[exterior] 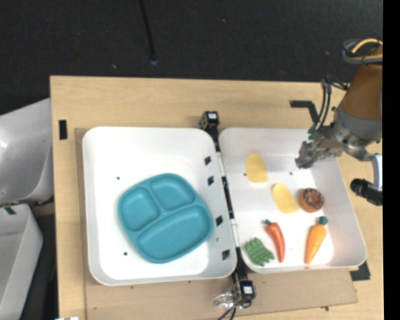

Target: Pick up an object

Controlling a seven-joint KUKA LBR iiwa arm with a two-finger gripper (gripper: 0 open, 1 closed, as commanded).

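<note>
A robot gripper [307,157] hovers over the upper right part of the right bin [340,255]; whether it is spread cannot be told. Below it in that bin lie two yellow pieces [257,168], a brown doughnut [311,199], two carrots [315,241] and a green leaf [259,251].

A blue divided plate [164,217] lies in the left white bin [100,259] on my wooden bench [133,102]; a small black clamp [209,120] sits at the plate's one o'clock.
</note>
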